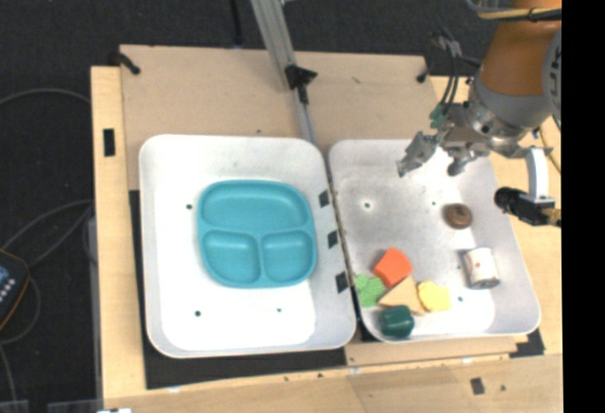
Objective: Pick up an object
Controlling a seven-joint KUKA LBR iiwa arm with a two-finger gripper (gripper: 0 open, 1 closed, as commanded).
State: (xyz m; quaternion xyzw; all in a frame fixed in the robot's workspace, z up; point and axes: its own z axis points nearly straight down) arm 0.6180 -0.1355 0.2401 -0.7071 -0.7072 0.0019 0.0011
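Gripper (437, 159) above the right bin (378, 165), near its 12 o'clock rim, fingers spread apart and gripping nothing. Well apart from every candidate object.

Risk of a miss, judged from the layout: orange block (393, 266), green block (369, 289), tan wedge (403, 295), yellow piece (434, 296) and dark green piece (396, 320) packed touching at the bin's 6 o'clock corner, so likely to jam a finger onto a neighbour or push the cluster against the wall. Brown disc (458, 215) at 3 o'clock, low and flat, apt to slip under closing fingertips. White cylinder (480, 266) at 4 o'clock, lying on its side, liable to roll away.

Left bin (161, 213): one teal divided plate (255, 232) at centre, three compartments, nothing in them.
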